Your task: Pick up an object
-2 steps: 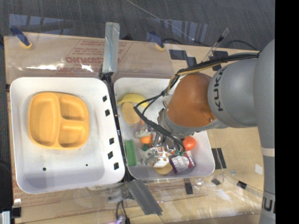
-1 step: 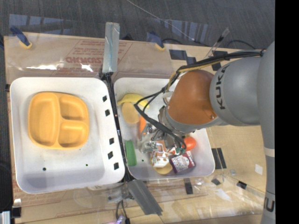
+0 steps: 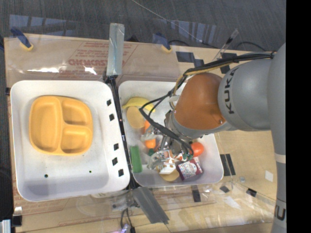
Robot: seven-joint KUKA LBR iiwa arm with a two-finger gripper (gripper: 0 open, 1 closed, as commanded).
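The right bin (image 3: 211, 173) holds a heap of small items: a yellow banana-like piece (image 3: 136, 103), a tan round piece (image 3: 134, 117), a green stick (image 3: 135, 159), small orange pieces (image 3: 150, 142), a red ball (image 3: 197, 149), a purple-labelled packet (image 3: 190, 169) and a white carton (image 3: 167, 166). My gripper (image 3: 167, 147) reaches down into the middle of this heap, just left of the red ball. The orange wrist band (image 3: 199, 103) covers the back of the bin.
The left bin (image 3: 58, 183) holds a yellow divided tray (image 3: 60, 124). Grey tape strips (image 3: 115, 50) and clear plastic sheeting cover the cardboard bench around both bins. Cables run over the arm at upper right.
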